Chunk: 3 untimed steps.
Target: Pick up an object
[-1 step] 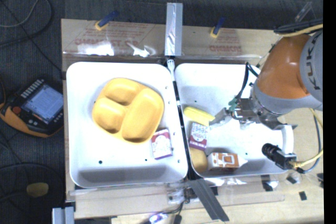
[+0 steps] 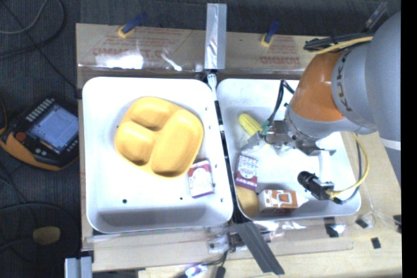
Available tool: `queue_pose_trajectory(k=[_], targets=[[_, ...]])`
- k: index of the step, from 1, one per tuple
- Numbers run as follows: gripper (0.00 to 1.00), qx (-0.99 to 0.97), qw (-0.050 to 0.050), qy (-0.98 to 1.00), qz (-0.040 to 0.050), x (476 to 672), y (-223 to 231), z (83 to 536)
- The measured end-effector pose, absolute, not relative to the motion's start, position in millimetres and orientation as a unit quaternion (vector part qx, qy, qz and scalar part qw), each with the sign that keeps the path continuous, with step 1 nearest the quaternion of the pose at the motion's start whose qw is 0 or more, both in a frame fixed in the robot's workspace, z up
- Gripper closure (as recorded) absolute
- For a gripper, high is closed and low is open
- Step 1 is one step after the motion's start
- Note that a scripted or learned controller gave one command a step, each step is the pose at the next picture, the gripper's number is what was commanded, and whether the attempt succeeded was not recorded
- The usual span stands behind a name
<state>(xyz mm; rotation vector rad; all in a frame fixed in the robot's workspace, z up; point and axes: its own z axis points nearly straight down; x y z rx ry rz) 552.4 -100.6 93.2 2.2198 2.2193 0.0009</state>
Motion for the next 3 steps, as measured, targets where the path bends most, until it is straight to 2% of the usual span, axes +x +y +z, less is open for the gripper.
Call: queue_pose_trajectory(k=[1, 2, 3], targets=[[0.00, 0.702, 0.006, 0.712, 0.0038, 627.9, -97, 90], [1.00, 0.702, 0.005, 0.713, 0.0045, 628.2, -97, 100], [1.00, 0.690, 0.000, 0.724, -0.0013, 656.2, -28, 199]])
